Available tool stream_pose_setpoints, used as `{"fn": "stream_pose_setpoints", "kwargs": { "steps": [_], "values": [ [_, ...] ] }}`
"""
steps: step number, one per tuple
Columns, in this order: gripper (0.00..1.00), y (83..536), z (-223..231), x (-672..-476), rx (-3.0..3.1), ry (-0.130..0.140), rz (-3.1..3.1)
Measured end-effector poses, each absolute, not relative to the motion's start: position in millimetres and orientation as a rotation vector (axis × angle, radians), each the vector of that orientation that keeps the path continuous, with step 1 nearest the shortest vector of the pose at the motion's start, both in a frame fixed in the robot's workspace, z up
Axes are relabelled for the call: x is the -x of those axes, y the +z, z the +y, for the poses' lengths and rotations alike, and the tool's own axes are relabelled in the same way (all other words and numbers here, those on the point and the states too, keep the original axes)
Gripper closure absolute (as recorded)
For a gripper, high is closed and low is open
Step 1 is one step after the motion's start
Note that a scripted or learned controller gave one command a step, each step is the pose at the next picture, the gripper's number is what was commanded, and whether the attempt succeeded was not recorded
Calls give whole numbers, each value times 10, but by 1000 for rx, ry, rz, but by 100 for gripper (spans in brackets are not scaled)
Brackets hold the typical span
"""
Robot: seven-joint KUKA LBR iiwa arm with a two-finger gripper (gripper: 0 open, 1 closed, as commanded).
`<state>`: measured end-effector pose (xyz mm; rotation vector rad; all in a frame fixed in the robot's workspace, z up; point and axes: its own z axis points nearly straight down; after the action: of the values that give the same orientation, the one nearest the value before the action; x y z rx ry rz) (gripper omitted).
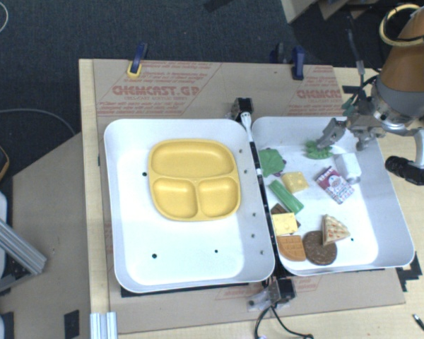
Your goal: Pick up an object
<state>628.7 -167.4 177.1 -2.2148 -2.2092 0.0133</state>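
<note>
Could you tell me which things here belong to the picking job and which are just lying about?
Part of the job:
- hand
- green piece beside it
- other pickable items in the right bin: red-and-white packet, yellow block, brown cookie

Just lying about:
- yellow divided tray in the left bin
- clamps on the board

The arm [404, 69] is cut off by the right edge.
</note>
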Motion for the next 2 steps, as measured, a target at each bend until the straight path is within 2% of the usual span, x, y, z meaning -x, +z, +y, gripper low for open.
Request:
{"fn": "stream_pose_setpoints", "kwargs": {
  "steps": [1,2],
  "values": [
    [0,1853,-1672,-6321,2220,1,-2221],
    [0,1221,-1688,-6277,2217,6,-2216]
  ]
}}
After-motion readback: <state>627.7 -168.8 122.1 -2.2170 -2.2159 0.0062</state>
